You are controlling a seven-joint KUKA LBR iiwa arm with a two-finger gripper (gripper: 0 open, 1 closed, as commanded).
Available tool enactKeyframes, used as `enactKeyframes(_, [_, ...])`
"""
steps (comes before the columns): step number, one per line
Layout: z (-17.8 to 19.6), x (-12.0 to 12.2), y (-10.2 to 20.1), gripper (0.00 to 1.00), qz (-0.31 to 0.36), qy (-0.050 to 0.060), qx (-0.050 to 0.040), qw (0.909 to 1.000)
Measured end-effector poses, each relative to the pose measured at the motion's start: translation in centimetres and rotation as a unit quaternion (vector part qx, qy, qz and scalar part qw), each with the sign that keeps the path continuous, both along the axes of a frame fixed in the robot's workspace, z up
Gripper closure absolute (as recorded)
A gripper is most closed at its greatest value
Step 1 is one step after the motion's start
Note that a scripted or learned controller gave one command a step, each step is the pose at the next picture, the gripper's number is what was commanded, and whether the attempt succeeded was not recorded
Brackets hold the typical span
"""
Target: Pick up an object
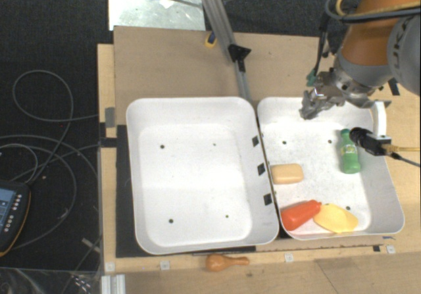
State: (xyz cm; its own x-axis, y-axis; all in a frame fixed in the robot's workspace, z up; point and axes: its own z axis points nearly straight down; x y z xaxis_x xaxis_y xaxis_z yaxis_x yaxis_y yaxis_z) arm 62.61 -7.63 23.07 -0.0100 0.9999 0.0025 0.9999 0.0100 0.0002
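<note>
The right bin holds a tan block near its left wall, a red-orange piece and a yellow piece at its front, and a green bottle upright near its right side. My gripper hangs over the bin's back part, above bare floor, well clear of all these objects. Nothing shows between its fingers.
The left bin lies beside the right one. A small brown pear-shaped object rests on the bench in front of the bins. A grey pole slants across the back. Cables lie on the dark floor at left.
</note>
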Motion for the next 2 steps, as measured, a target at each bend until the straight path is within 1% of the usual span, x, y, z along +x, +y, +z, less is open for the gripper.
enactKeyframes(1, [-0.5,-1.3,5.0,1.0,0.0,0.001,-0.0001,1.0])
enactKeyframes(2, [0.6,-3.5,10.2,1.0,0.0,0.0,0.0002,1.0])
